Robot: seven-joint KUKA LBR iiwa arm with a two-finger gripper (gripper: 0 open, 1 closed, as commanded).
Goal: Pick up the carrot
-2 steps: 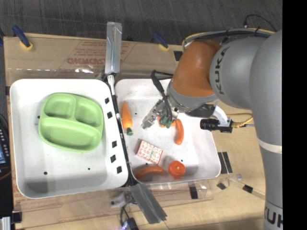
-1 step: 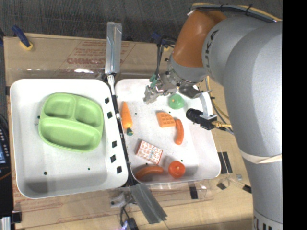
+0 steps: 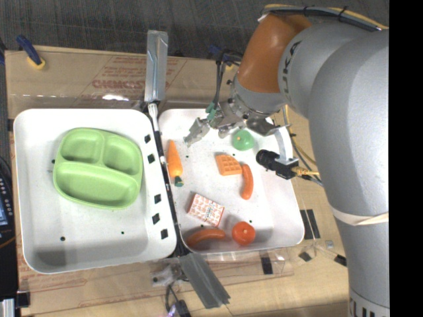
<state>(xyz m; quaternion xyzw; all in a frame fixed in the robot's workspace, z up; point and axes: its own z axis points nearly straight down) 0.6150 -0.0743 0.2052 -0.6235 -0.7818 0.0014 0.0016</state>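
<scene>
The carrot (image 3: 174, 160), orange with a small green end, lies lengthwise along the left wall of the right bin (image 3: 285, 207). My gripper (image 3: 210, 129) hangs over the far part of that bin, up and to the right of the carrot and apart from it. It is open, with one grey finger (image 3: 196, 131) nearest the carrot's far end and nothing between the fingers.
The right bin also holds a waffle (image 3: 229, 164), a red sausage (image 3: 246, 181), a tomato (image 3: 243, 232), a patterned cracker box (image 3: 205, 210), another sausage (image 3: 205, 236) and a green piece (image 3: 244, 139) by the wrist. A green divided plate (image 3: 99, 166) sits in the left bin.
</scene>
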